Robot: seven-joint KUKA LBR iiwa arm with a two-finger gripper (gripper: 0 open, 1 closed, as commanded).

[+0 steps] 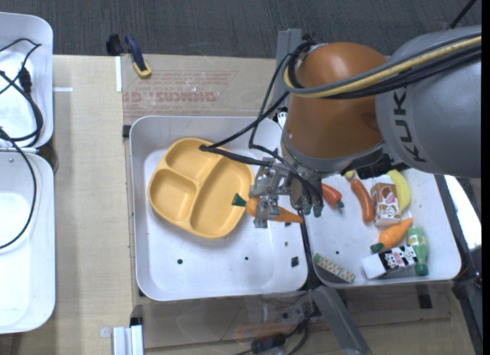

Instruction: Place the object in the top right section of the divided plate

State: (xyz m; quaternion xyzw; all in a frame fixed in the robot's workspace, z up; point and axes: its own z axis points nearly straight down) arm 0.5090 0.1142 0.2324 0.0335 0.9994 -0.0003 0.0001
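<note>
Three smooth compartments shaped the glossy yellow divided plate [200, 188]; just right of its rim, the metal gripper [268, 206] had clenched a tapered orange toy carrot [277, 213] with green top.

Tool [267, 206] seemingly grips carrot [264, 210].

Matt yellow plastic divided plate [195, 189], smooth glossy white bin [153, 269], pale wood-grain bench [88, 193]

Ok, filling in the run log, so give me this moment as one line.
stage: carrying | tool: shut on toy carrot | position: at right rim of divided plate | placed: not yet | bin: left bin
</note>
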